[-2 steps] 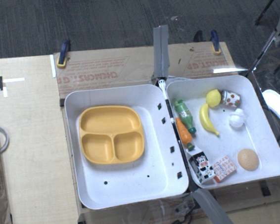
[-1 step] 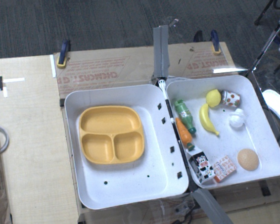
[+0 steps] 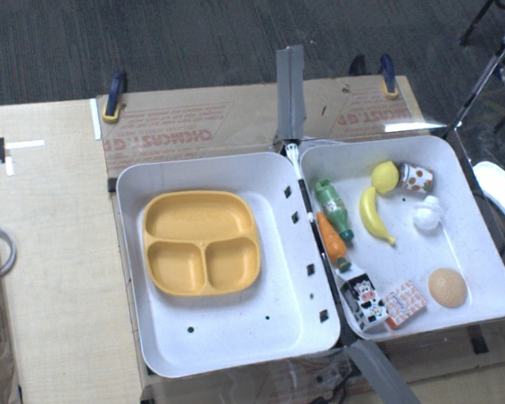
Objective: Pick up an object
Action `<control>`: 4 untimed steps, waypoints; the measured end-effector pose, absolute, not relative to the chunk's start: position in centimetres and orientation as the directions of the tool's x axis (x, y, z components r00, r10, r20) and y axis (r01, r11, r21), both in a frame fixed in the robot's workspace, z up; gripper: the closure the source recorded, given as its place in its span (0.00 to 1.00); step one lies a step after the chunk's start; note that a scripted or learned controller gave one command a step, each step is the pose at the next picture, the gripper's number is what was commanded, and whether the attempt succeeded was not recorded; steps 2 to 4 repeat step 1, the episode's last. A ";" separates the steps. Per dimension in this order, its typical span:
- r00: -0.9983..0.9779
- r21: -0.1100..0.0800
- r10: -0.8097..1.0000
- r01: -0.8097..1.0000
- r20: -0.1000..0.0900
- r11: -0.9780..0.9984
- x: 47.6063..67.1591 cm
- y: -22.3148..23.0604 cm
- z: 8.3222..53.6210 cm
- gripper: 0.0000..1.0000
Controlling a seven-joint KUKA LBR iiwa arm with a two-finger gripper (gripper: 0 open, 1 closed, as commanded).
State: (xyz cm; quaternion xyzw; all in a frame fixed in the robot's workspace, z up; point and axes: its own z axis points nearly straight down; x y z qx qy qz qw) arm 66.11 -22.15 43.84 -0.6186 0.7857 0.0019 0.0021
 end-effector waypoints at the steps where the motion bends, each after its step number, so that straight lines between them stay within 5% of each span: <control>1: 0.028 -0.001 -1.000 -1.000 -0.006 -0.028 66.1 -22.2 43.9 1.00; 4: 0.028 -0.001 -1.000 -1.000 -0.006 -0.028 66.1 -22.2 43.9 1.00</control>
